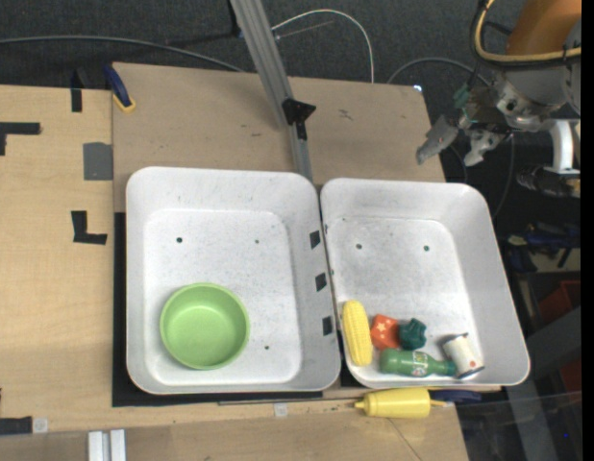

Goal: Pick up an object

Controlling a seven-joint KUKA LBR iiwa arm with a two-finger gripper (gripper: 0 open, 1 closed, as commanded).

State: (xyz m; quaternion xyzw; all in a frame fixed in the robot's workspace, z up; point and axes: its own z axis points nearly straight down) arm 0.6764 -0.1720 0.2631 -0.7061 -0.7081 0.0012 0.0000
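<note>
1. Reaching first: we see the gripper (460, 142) parked above the far right corner of the right bin (489, 248), over the bench edge, well apart from every object, so the step in hand is, in our judgement, the approach.
2. Its two fingers stand apart with nothing between them; we call it empty and ready.
3. We pick a target before descending. Objects cluster at the near wall of the right bin: a yellow corn cob (356, 332), a small red-orange piece (383, 331), a dark green piece (411, 333), a green bottle (413, 362) lying on its side, and a white cylinder (462, 353).
4. We judge the corn cob the best pick: it lies on the cluster's left edge with bare bin floor on its left, giving one finger room.
5. We advise aligning the fingers across the cob's short width and coming straight down; the bin wall just beside it could block a finger.
6. Cob look: bright yellow, elongated, rounded ends, long axis running roughly away from the camera; texture is too small to tell.
7. The red-orange piece sits just beside the cob's right, possibly touching; we can't tell. Risk: a finger nudges it.
8. The left bin (143, 209) holds a light green bowl (205, 326) in its near left corner; wide, likely a harder grip.
9. A yellow bottle (397, 403) lies outside the bins on the bench; we ignore it.
</note>
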